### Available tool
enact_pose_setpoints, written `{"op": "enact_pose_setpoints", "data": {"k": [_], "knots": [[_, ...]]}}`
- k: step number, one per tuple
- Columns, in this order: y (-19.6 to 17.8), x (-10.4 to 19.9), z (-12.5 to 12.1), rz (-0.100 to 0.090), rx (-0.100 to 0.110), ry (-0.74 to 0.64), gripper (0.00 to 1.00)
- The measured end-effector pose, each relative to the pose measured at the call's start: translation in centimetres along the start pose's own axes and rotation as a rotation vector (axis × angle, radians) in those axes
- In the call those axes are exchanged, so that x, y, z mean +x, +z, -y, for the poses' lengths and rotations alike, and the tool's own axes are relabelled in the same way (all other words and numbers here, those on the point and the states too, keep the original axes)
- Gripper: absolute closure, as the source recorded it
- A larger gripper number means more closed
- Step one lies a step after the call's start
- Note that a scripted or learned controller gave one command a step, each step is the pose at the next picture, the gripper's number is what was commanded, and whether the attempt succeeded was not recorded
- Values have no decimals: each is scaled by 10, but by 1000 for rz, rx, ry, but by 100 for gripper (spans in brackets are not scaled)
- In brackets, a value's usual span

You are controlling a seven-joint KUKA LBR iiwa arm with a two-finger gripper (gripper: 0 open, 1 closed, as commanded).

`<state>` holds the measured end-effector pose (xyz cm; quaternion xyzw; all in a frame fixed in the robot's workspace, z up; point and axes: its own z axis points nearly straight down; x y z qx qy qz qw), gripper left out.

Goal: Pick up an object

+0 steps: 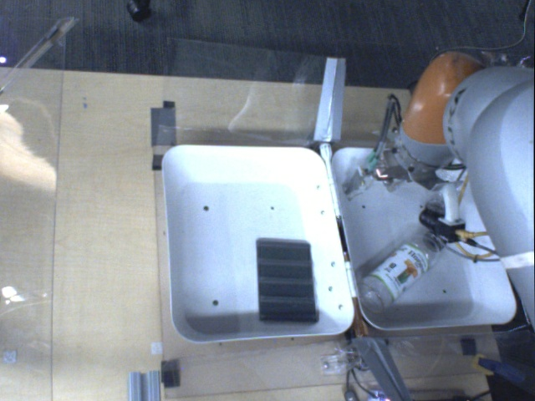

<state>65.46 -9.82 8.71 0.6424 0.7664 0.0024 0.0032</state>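
Looking down, we judge the pick not yet done: the bottle point(399, 272) lies on its side in the right bin point(493, 312), a black ridged block point(286, 280) rests in the left bin point(242, 182), and we cannot tell the claw's point(376, 174) state.

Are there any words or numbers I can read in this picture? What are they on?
Nothing can be read here.
Bottle in the right bin: its label has green and orange print, too blurred to read.
Black ridged block in the left bin: no writing on it.
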Motion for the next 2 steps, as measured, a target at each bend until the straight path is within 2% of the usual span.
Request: {"op": "enact_pose_setpoints", "data": {"k": [1, 2], "knots": [[-3, -41, 88, 3, -3, -123, 0], [-4, -18, 169, 4, -6, -213, 0]]}}
